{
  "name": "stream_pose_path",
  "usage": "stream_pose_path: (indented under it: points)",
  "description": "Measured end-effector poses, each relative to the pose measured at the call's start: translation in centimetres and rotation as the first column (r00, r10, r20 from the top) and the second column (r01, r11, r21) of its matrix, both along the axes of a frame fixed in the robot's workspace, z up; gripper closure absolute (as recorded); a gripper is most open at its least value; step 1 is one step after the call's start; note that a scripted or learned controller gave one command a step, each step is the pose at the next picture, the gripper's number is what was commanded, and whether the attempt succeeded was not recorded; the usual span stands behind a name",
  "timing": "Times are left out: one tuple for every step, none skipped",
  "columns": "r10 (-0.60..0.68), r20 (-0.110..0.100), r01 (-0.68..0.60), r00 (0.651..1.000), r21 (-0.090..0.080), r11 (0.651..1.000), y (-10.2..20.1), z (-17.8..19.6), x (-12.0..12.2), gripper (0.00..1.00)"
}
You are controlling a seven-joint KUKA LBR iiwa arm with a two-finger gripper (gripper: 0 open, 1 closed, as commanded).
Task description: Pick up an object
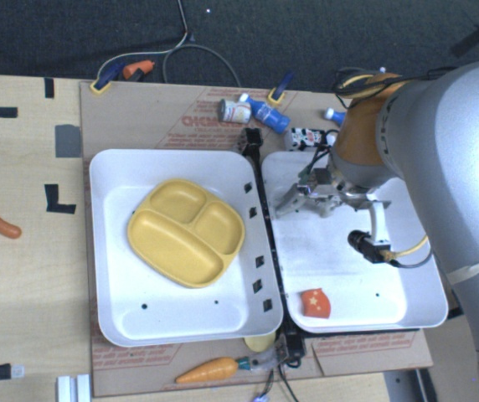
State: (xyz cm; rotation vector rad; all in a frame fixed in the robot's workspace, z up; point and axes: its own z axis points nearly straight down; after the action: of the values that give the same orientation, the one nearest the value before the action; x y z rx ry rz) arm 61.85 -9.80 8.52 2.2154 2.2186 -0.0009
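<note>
Nearest the camera, a carrot (pixel 208 370) lies on the tabletop (pixel 30 308) below the bins. In the right bin (pixel 424 308) a small red piece (pixel 316 303) sits near the front wall, chunky, with no clear long axis. Farther back the jaws (pixel 306 198) hang over the bin's bare floor, well apart from the piece; whether they are wide or narrow cannot be told. Nothing is lifted yet. The left bin (pixel 105 224) carries a yellow divided plate (pixel 187 231).

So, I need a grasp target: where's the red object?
The red object lies in the right bin, near its front edge, below the gripper.
</note>
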Motion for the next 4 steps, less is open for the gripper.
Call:
stream_pose_path:
  points:
    - [0.002,-0.001,-0.002,1.000,0.004,1.000,-0.9,0.0,3.7,0.00]
    - [0.001,-0.008,-0.001,1.000,0.001,1.000,0.1,0.0,5.0,0.00]
    - [-0.006,0.000,0.006,1.000,0.001,1.000,-9.5,0.2,5.0,0.00]
    - [-0.001,0.001,0.001,1.000,0.001,1.000,-5.0,0.2,-1.2,0.00]
